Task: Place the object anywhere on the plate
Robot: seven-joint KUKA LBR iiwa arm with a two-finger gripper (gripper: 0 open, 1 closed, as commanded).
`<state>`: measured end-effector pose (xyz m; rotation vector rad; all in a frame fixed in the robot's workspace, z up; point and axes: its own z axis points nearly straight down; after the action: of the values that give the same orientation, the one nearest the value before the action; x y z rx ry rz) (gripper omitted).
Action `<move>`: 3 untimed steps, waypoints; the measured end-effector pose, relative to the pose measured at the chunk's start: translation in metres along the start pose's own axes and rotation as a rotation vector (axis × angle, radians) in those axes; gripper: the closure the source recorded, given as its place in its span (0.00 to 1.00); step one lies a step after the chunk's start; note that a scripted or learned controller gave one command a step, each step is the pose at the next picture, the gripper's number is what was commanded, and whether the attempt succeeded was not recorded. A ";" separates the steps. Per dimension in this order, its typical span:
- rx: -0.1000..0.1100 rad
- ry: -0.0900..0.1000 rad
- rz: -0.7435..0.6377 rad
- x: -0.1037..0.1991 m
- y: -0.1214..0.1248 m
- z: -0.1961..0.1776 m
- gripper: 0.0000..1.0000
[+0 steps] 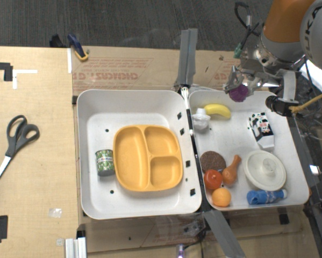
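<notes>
A yellow three-compartment plate (148, 157) lies in the left bin (91, 122), with nothing on it. My gripper (238, 88) hangs over the far edge of the right bin (290, 160), well to the right of the plate and beyond it. A small round purple object (238, 93) sits between its fingers, lifted off the bin floor.
A green can (104, 162) stands left of the plate. The right bin holds a banana (217, 110), a white piece (201, 120), a cow-print carton (262, 129), a brown disc (213, 160), a tomato (213, 179), an orange (221, 198), a white lid (264, 168) and a blue bottle (265, 196). Scissors (15, 138) lie on the bench at left.
</notes>
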<state>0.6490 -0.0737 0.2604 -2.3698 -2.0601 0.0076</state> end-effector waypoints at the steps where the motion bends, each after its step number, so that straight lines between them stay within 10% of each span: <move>1: -0.001 0.001 0.063 0.055 -0.067 0.013 1.00; 2: 0.001 0.001 0.011 0.075 -0.147 0.071 1.00; 3: -0.001 0.001 -0.029 0.140 -0.142 0.070 1.00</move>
<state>0.5275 0.0850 0.1904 -2.3399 -2.0947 0.0056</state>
